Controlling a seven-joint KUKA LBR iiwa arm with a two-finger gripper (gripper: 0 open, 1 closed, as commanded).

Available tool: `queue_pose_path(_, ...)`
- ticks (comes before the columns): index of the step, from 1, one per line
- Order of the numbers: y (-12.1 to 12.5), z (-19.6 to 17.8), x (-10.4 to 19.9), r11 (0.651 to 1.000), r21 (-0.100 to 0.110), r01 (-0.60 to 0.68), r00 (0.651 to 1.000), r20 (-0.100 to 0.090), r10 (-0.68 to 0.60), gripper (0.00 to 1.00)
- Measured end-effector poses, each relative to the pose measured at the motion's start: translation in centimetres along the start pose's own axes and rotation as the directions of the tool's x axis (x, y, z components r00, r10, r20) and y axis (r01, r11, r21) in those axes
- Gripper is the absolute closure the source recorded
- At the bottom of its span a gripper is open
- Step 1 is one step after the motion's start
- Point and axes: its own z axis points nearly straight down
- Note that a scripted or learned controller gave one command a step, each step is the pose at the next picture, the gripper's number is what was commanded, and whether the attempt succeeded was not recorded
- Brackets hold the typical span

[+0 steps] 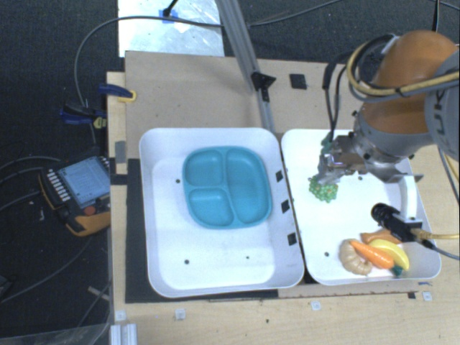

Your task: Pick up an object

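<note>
My gripper (330, 171) hangs over the left part of the right bin (302, 214), reaching in from the right. A small green, bumpy toy like a bunch of grapes or broccoli (323, 190) lies directly below it, touching or nearly touching the gripper's tip. I cannot make out whether the green toy is held. In the bin's front right corner lie a tan pastry-like toy (353, 258), an orange carrot (379, 254) and a yellow banana (392, 250), bunched together.
The left bin (165, 257) holds a blue divided plate (227, 187) in its back half. A grey pole (241, 34) slants across the back of the bench. The grey and orange arm (410, 85) looms over the right bin's back right.
</note>
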Motion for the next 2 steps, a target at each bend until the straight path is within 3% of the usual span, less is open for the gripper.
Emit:
queue_pose_path(1, 0.1, 0.9, 6.1, 1.000, 0.001, 0.001, 1.000, 0.000, -0.001, 1.00)
queue_pose_path(2, 1.7, 1.8, 10.7, 1.000, 0.000, -0.001, 1.000, 0.000, 0.001, 1.00)
